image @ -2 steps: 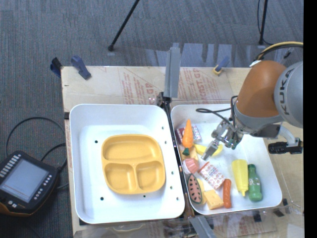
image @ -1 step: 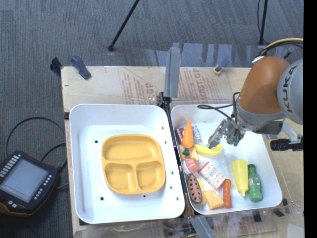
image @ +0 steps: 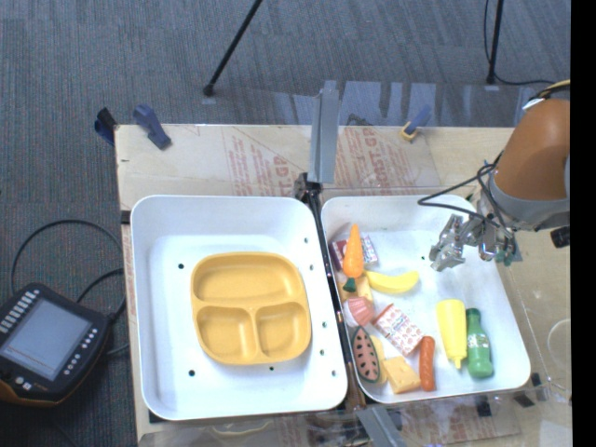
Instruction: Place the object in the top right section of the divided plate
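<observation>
Two white bins sit side by side on the bench. My gripper (image: pixel 448 254) hangs open, holding nothing, over the right bin (image: pixel 515 343) near the banana (image: pixel 393 281). The yellow plate (image: pixel 250 307) lies in the left bin (image: pixel 154 277).

bench board (image: pixel 372 161) | red printed lettering | upside down, possibly unreadable

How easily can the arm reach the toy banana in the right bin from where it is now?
Probably easily. The end effector hovers over the right bin, just right of the toy banana. The banana lies on top with bare bin floor between them; only the toy carrot crowds its left end.
</observation>
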`<state>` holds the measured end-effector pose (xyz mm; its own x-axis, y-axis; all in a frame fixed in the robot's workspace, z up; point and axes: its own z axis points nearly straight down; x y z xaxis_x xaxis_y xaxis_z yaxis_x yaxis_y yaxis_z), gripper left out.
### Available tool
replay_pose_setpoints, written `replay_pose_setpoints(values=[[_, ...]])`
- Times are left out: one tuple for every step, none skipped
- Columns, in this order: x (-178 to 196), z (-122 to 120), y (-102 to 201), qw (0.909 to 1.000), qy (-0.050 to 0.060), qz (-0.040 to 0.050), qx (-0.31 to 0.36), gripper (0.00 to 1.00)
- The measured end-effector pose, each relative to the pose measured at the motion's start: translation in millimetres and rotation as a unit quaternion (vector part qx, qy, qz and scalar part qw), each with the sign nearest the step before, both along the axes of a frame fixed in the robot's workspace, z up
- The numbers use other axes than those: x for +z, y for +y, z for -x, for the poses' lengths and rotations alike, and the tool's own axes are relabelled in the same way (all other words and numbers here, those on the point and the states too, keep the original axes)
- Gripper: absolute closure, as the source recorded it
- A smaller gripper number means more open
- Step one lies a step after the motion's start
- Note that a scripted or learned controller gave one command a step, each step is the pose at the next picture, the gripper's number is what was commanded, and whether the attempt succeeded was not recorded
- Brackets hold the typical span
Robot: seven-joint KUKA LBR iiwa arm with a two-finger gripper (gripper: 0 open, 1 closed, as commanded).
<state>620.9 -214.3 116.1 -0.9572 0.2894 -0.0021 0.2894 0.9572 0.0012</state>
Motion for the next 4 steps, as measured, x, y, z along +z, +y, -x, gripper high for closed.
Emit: replay_pose_setpoints(values=[[1,0,0,1.0000,-0.001,-0.0001,0.000,0.00],[197,11,4,0.9909,-0.009,0.0039,0.134,0.00],[330,32,24,0.9826,-0.009,0.0042,0.186,0.00],[323,77,136,0.9934,-0.003,0.0001,0.115,0.00]])
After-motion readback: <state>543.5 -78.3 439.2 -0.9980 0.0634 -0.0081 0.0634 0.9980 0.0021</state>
